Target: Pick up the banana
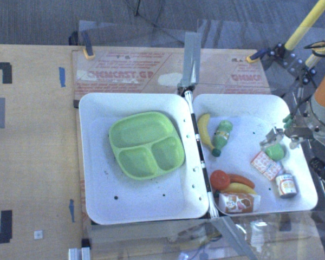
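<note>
The banana is yellow and curved. It lies in the right bin along that bin's left wall, next to a green bottle. My gripper hangs over the right side of the same bin, far to the right of the banana. It is open with nothing between its fingers. A green round fruit sits just below and in front of it.
The right bin also holds a red-and-white carton, a small jar, a red tomato, a yellow and red item and a snack packet. A green divided plate lies in the left bin.
</note>
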Motion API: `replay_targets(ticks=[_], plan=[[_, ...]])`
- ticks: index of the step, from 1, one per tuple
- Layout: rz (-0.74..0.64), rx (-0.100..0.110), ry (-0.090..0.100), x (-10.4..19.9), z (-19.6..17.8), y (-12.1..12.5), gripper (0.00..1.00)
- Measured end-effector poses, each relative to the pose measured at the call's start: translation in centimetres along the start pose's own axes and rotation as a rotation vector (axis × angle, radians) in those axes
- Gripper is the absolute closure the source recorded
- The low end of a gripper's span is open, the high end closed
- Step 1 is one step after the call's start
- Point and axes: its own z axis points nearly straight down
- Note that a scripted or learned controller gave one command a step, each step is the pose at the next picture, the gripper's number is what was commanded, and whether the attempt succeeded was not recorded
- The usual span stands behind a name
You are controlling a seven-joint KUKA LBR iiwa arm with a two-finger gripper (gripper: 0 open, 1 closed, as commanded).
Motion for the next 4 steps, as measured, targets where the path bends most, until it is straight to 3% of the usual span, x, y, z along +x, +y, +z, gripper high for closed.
replay_targets(ticks=[1,2,3,4], plan=[[0.425,-0.027,-0.008,6.5,9.2,-1.9,0.0],[0.446,-0.023,-0.006,9.4,8.4,-0.6,0.0],[-0.003,-0.025,-0.011,8.8,9.0,5.2,0.0],[-0.259,-0.024,-0.014,9.4,8.9,9.8,0.0]])
